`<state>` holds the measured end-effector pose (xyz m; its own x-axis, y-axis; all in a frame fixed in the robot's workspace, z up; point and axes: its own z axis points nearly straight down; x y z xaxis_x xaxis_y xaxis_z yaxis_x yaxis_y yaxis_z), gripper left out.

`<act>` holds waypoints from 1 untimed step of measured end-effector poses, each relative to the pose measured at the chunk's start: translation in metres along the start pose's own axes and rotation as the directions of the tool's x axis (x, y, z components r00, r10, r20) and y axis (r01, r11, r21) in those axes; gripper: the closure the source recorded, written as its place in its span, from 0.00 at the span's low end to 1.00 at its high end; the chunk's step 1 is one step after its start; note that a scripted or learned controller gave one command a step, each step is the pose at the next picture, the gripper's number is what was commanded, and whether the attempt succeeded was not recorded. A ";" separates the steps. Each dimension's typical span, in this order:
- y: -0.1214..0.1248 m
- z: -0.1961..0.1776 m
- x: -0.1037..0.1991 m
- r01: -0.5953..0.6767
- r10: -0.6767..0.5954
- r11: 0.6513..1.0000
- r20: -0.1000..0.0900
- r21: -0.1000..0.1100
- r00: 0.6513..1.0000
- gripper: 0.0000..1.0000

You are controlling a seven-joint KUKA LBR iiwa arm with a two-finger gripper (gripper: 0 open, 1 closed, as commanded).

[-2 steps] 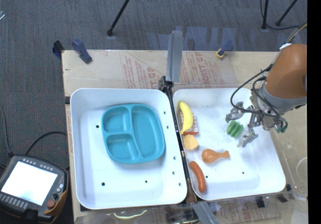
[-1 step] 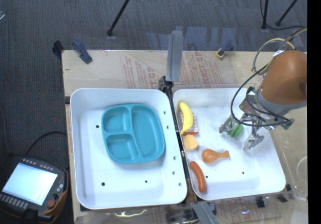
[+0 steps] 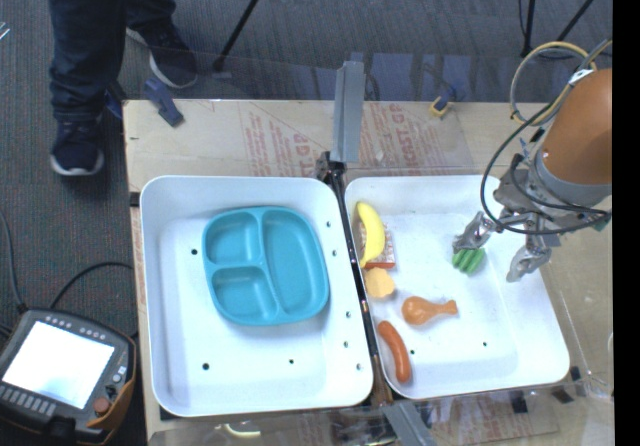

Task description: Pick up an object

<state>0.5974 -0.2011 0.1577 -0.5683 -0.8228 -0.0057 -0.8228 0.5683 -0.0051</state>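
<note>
You have two white bins: the left bin (image 3: 170,234) holds a turquoise blue divided plate (image 3: 266,265). In the right bin (image 3: 520,334) you see a yellow banana (image 3: 371,230), an orange drumstick-shaped piece (image 3: 428,309), a reddish-orange sausage (image 3: 394,350) and a green item (image 3: 467,259). Orange band (image 3: 590,129) on the arm.

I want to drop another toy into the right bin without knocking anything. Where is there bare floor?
In the right bin, the floor is bare along the near right, between the orange drumstick and the right wall, and at the far middle beyond the green item. The left edge is crowded: banana, sausage.
</note>
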 end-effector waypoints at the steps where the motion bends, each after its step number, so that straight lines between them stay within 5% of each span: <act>1: -0.017 -0.007 -0.007 0.121 -0.121 0.993 0.000 -0.005 0.993 0.00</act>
<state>0.6154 -0.2056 0.1650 -0.4649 -0.8854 -0.0051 -0.8854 0.4649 -0.0011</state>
